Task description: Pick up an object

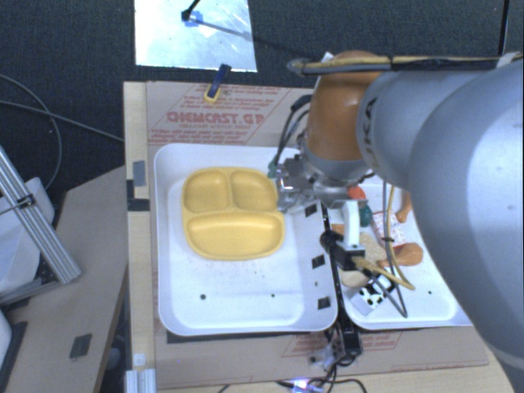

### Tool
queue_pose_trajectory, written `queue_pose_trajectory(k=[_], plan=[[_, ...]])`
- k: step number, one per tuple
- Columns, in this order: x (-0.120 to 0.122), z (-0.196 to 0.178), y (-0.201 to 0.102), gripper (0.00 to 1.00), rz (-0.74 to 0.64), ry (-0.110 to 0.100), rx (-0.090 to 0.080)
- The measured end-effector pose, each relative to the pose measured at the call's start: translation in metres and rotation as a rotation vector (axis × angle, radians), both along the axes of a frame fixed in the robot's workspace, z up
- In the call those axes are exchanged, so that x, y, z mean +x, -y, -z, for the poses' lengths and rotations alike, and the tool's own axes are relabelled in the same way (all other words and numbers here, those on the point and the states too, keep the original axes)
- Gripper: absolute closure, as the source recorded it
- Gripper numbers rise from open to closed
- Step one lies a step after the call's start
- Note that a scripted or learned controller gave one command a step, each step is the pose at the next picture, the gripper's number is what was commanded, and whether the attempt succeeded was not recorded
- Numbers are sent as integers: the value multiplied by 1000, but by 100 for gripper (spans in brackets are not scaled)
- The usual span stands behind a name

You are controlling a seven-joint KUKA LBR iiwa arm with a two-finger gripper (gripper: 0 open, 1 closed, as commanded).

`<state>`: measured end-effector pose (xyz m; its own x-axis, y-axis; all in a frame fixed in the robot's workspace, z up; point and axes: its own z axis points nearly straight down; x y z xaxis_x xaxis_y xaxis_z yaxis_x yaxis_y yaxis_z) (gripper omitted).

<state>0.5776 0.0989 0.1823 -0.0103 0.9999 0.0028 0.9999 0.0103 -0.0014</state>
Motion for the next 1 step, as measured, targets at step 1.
queue_pose_trajectory(k=[1], plan=[[-14,-2,52,100,13,1,-3]])
